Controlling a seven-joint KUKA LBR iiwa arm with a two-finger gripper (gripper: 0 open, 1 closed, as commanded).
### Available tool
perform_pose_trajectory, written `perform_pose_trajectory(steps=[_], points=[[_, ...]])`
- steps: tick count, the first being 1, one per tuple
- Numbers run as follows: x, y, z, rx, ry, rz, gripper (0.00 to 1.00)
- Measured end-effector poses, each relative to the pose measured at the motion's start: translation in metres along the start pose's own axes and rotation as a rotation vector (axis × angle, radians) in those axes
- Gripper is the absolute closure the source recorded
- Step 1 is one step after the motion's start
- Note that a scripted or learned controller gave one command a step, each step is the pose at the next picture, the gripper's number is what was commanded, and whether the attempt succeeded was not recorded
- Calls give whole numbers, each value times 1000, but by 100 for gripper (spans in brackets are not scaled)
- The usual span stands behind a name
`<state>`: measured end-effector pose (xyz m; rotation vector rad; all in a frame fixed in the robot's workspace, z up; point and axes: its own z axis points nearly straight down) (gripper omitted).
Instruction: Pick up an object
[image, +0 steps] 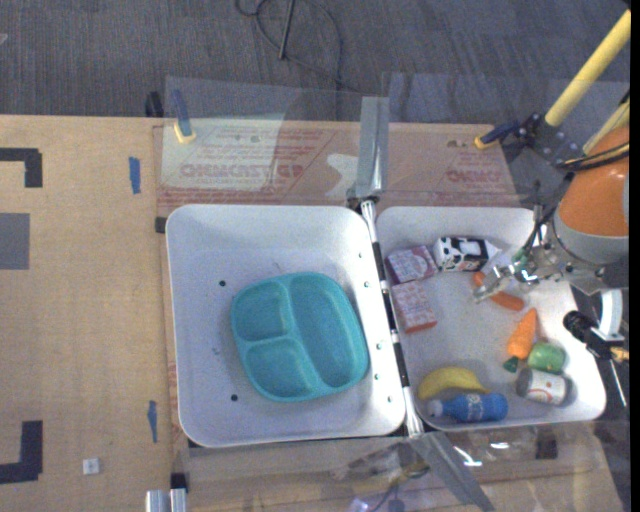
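1. Gripper (507, 275) sits low over the right bin (455, 345), upper-right area. I can't tell how the jaws stand: the metal parts blur together from this angle, so I won't call them apart or together. Nothing visibly caught in them.
2. Just under the tip there's a small orange-red piece (506, 299), touching or nearly touching the gripper. My read is that's the target, since the tool is parked right over it. Too small to say what it is.
3. The arm (595, 215) comes in from the right, orange band above the wrist, leaning over the bin's right wall. That fits a near-vertical approach to whatever lies closest to that side.
4. Near the target: a black-and-white cow-print carton (462, 252) lying on its side just to the left; a carrot (521, 335) below, tilted.
5. Further out: a green item (547, 356) and a small can (541, 386) in the lower-right corner, a banana (451, 380) with a blue bottle (470, 407) lying beside it along the front wall.
6. Two pinkish packets (411, 285) by the divider, well apart from the gripper.
7. Left bin (190, 300) holds a teal divided plate (298, 336), flat, centre. Not involved here.
8. Judgement: pick not yet confirmed; clutter is loose enough for a clean lift.
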<state>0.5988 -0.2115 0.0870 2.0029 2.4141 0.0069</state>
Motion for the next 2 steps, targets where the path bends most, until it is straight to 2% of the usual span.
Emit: perform_pose_trajectory(steps=[1,2], points=[[-4,-1,-8,-2,-5,5,100],[78,56,-90,9,2,-41,100]])
